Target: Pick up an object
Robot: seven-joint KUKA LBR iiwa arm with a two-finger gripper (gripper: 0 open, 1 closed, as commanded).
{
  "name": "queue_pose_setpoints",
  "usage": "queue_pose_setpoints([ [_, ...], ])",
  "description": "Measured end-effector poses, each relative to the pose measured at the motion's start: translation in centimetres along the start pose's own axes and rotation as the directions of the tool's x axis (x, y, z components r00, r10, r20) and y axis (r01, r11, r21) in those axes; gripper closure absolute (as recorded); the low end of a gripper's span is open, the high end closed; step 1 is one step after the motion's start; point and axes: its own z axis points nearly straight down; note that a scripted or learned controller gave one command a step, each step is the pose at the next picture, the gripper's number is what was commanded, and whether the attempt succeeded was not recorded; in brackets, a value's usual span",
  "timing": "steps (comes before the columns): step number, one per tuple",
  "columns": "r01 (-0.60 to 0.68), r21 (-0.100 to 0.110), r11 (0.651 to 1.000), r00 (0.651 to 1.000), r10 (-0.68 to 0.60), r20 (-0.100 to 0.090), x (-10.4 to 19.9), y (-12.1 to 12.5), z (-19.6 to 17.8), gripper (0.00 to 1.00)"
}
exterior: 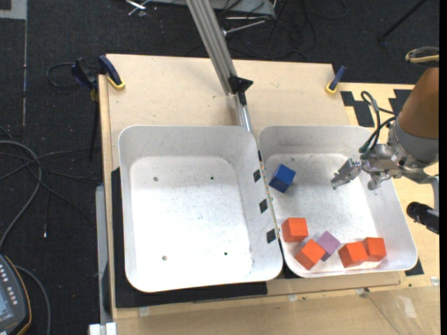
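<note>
Blocks are lying in the right bin [391, 208]: a blue block [283, 177] near its left wall, four orange blocks [295, 229] and a purple block [328, 243] along the front. Pincer [347, 174] is hovering, fingers apart, gripping nothing.

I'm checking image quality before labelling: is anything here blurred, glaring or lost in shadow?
Camera view: lighting is even and soft, the blue block and orange blocks are crisp with faint shadows; the white bins look bright but keep their speckle; the tool is small and slightly soft.
</note>
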Motion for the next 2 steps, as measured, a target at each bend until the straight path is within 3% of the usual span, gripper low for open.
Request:
queue_pose_setpoints([
  [1, -0.001, 0.003, 1.0, 1.0, 0.001, 0.001, -1.0, 0.5, 3.4, 0.0],
  [2, 0.005, -0.002, 1.0, 1.0, -0.005, 0.002, -2.7, 9.0, 10.0, 0.0],
])
